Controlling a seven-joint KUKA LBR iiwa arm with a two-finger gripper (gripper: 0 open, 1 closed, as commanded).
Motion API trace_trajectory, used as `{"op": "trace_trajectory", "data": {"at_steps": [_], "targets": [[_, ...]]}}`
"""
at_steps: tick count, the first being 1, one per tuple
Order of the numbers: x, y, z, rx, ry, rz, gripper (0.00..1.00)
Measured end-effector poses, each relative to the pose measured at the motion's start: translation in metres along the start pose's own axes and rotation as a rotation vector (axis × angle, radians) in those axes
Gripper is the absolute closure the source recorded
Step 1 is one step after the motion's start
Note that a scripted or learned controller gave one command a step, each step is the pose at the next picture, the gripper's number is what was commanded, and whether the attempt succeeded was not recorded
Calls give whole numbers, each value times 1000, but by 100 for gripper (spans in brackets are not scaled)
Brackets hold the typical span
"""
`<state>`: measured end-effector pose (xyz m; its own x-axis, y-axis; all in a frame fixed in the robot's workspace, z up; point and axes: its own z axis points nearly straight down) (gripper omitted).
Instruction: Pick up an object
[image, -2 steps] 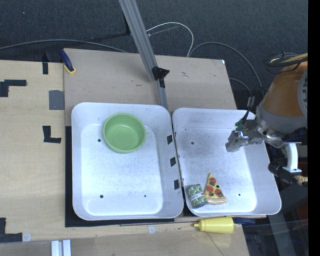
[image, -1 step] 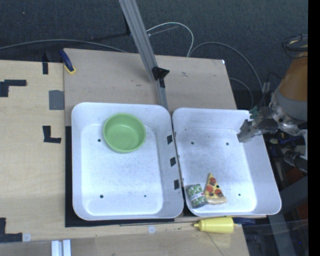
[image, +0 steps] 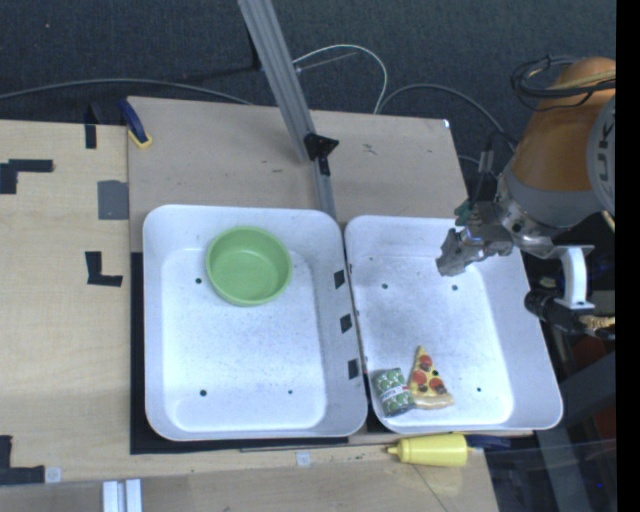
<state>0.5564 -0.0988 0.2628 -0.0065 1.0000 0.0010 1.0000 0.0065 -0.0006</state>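
- Gripper (image: 452, 258) sits over the far part of the right bin (image: 500, 330), reaching in from the right; nothing visible between its fingers
- Can't tell if the claw is apart or together, too small and dark from this angle
- Pickable things in the right bin: pizza slice (image: 430, 380) and a small green packet (image: 391, 391), both in the near left corner, touching or just beside each other
- Both are well apart from the gripper, nearer the camera than it
- Left bin (image: 170, 330) holds a green bowl (image: 248, 265) in its far part
- Yellow bottle (image: 432, 451) lies on its side on the bench, outside the bins, just beside the right bin's near rim
- Pizza slice looks like a toy, flat and light, probably stiff plastic; lies low so fingers need to close across its narrow width, near the crust end
- Green packet looks small and light, maybe soft or boxy, cannot tell; grip across its short sides
- Crowding is the risk: closing on one may nudge the other or hit the bin wall
- Bowl likely light, smooth, rigid; best taken by pinching the rim
- Judged stage: pick not yet made, gripper must move toward the near corner and lower
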Motion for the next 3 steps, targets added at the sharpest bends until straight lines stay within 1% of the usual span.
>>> {"op": "trace_trajectory", "data": {"at_steps": [1,2,3], "targets": [[53,14,1,0,0,0,100],[111,24,18,3,0,0,100],[168,29,35,3,0,0,100]]}}
